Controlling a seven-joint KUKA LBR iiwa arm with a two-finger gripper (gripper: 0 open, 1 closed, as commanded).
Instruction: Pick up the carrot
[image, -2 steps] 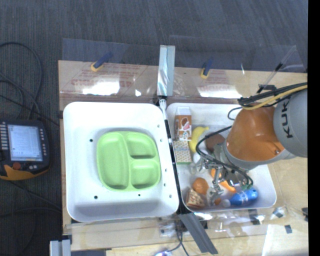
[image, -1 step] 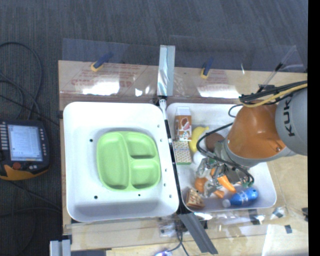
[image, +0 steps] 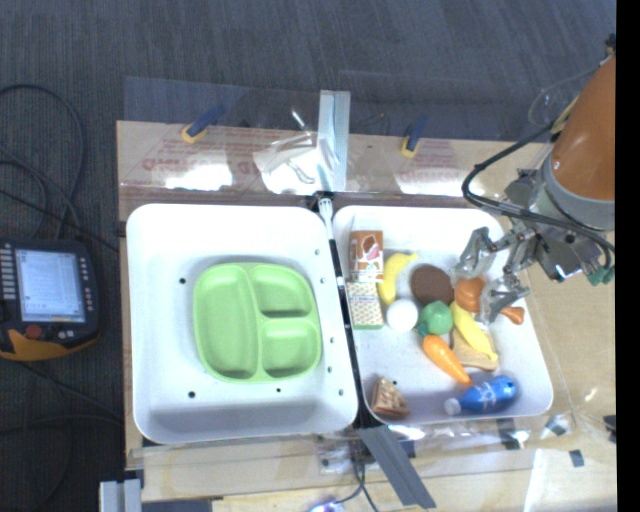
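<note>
Overhead slanted view of a bench w/ two shallow white bins side by side. The left bin (image: 160, 330) holds a lime-green divided tray (image: 257, 320) w/ three compartments, lying flat near the bin's middle.

The right bin (image: 535, 385) is crowded w/ toy food. The carrot (image: 446, 360), orange, lies on the bin floor toward the near side, angled w/ its thick end up-left and its tip pointing down-right. It sits just below a green round item (image: 436, 318) and beside a yellow banana-like piece (image: 472, 335). A blue bottle (image: 484, 395) lies on its side near the carrot's tip. Further back: a brown oval item (image: 431, 283), a white ball (image: 401, 316), a second yellow banana (image: 397, 274), and a small carton (image: 366, 257) standing against the divider betw. the bins. A brown wrapped piece (image: 388, 398) sits at the near left corner of this bin.

The arm (image: 590, 140) comes in from the right, orange band visible. The gripper (image: 493, 275) hangs over the right side of the right bin, its two fingers (image: 474, 250) spread apart, nothing betw. them. It's above a small orange item (image: 469, 294), apart from the carrot, which lies nearer the camera & untouched.

A handheld control pendant (image: 45, 297) w/ a lit screen rests off the bench at far left
</note>
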